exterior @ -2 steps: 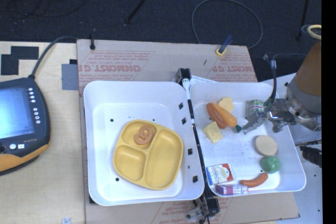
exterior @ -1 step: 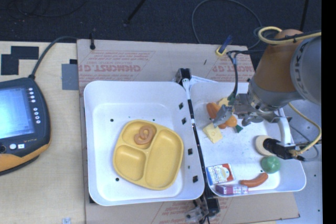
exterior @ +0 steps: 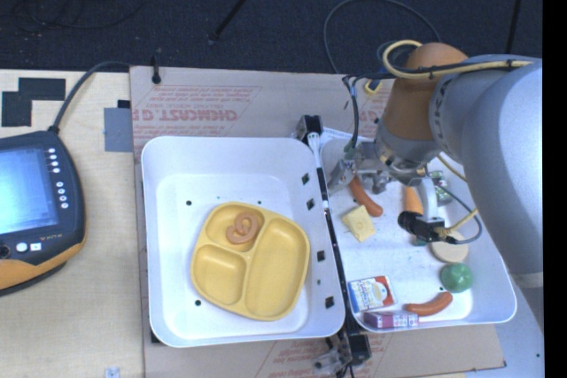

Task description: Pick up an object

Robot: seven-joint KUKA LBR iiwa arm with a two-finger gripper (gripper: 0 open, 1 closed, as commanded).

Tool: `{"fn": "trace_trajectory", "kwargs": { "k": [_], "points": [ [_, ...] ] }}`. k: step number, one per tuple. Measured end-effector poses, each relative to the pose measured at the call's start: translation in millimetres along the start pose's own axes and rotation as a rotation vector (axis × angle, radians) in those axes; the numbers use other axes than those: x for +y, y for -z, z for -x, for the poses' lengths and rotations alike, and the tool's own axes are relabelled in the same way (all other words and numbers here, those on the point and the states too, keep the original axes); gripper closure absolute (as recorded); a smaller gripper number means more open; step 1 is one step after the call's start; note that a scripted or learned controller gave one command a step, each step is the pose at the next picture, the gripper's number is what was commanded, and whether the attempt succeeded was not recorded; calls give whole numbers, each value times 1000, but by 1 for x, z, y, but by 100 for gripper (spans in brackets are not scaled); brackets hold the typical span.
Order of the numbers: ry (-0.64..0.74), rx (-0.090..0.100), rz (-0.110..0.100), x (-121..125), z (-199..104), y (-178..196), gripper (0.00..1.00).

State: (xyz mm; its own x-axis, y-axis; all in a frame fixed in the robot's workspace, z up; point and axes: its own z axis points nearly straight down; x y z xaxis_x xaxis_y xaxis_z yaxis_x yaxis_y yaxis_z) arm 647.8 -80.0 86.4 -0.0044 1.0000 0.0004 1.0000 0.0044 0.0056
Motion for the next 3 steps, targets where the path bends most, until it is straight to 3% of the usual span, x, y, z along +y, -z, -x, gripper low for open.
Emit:
{"fn": "trace_trajectory", "kwargs": {
  "k": [1, 2, 3],
  "points": [
    [-7, -4, -2, -4, 60, 70, 0],
    [-2, 2, -11, -5, 13, -2, 0],
    [-6, -2, -7, -5, 56, 2, 0]
  ]
}}
